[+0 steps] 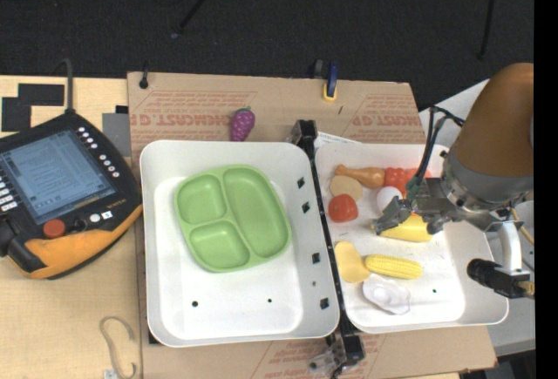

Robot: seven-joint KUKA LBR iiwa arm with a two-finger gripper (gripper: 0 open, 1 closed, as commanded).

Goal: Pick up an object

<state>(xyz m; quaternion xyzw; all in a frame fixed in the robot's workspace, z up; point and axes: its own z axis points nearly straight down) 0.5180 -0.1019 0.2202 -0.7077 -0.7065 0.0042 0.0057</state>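
A yellow banana [410, 232] is lying in the right bin [484, 309], with the gripper [399, 217] sitting over its left end; its finger spacing is too murky to judge. Centring squarely over the fruit, clear of the tomato [343, 208] and corn cob [393, 266], should be helping.

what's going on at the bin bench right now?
The arm's gripper is down in the right bin, among toy food, right at a yellow banana-like piece. I can't tell whether it has hold of it. An ear of corn, a tomato and a drumstick lie nearby. The left bin holds a green divided plate. A purple grape bunch sits on the cardboard behind the bins.
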